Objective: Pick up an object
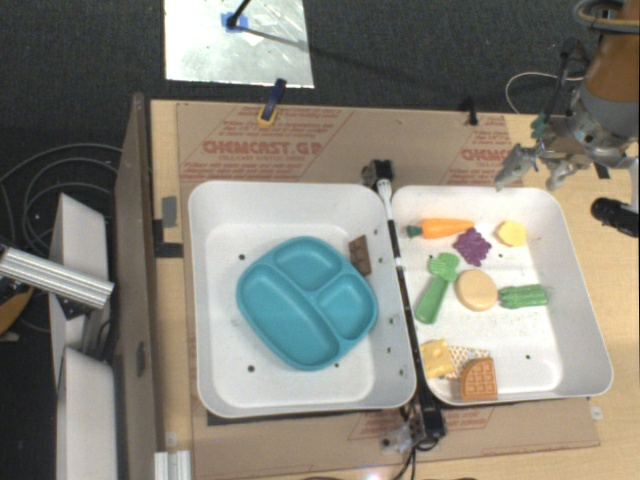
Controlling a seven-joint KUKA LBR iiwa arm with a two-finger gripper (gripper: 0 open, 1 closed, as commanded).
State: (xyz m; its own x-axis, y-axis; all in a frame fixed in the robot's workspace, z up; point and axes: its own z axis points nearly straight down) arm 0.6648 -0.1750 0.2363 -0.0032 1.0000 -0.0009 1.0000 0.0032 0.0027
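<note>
With its fingers apart at upper right, the gripper risks nudging the crowded toys and closing on nothing.

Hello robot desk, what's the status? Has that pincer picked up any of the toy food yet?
Pincer open, above the right bin's far rim, holding nothing. Toy food untouched in that bin: carrot, grapes, waffle. Nothing blocking the way down.
</note>
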